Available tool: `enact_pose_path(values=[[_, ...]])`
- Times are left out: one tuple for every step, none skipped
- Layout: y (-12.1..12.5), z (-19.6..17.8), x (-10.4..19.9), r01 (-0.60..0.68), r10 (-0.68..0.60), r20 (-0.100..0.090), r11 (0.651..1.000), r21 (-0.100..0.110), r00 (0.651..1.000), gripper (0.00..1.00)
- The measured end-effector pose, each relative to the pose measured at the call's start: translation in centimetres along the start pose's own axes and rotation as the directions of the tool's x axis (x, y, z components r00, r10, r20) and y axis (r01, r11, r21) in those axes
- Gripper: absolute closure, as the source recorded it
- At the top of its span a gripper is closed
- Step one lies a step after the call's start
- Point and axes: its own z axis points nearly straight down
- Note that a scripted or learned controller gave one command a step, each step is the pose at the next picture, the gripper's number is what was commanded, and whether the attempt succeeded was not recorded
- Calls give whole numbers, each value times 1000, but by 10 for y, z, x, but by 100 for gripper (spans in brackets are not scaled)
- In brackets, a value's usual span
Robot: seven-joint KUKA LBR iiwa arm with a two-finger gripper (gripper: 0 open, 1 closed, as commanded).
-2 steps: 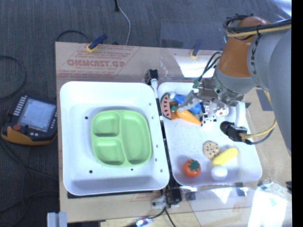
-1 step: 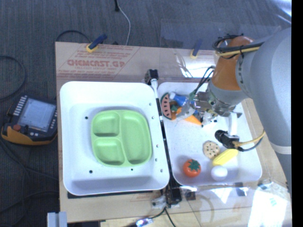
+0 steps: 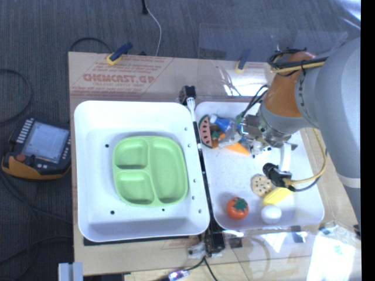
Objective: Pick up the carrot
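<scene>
Camera view, nearest edge first: in the right bin (image 3: pixel 304 212) lie a white egg (image 3: pixel 271 213), a tomato (image 3: pixel 237 208), a yellow piece that looks like a lemon (image 3: pixel 278 195) and a round cracker (image 3: pixel 259 184). The left bin (image 3: pixel 88 174) carries a green divided plate (image 3: pixel 150 170).

Further back in the right bin is the carrot (image 3: pixel 238 148), a small orange wedge that lies flat on the white floor, near a watermelon slice (image 3: pixel 205 130) and some small blue and orange pieces too crowded to name. The gripper (image 3: pixel 258 136) hangs just beside the carrot, at its right and partly over it. Whether it is released or clenched I cannot tell, because the wrist and the cables cover its lower end; nothing visible shows the carrot held.

I judge the step to be the approach, with the grasp not yet made. The next move calls for centring over the carrot and going down without catching the neighbours.
</scene>
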Motion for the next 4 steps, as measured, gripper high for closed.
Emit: enact_pose_path(values=[[18, 1, -11, -341, 341, 1, 940, -14, 940, 0], [-5, 21, 9, -781, 781, 22, 624, -9, 624, 0], [-5, 11, 8, -779, 779, 26, 627, -9, 627, 100], [-37, -72, 61, -923, 923, 34, 384, -8, 384, 100]])
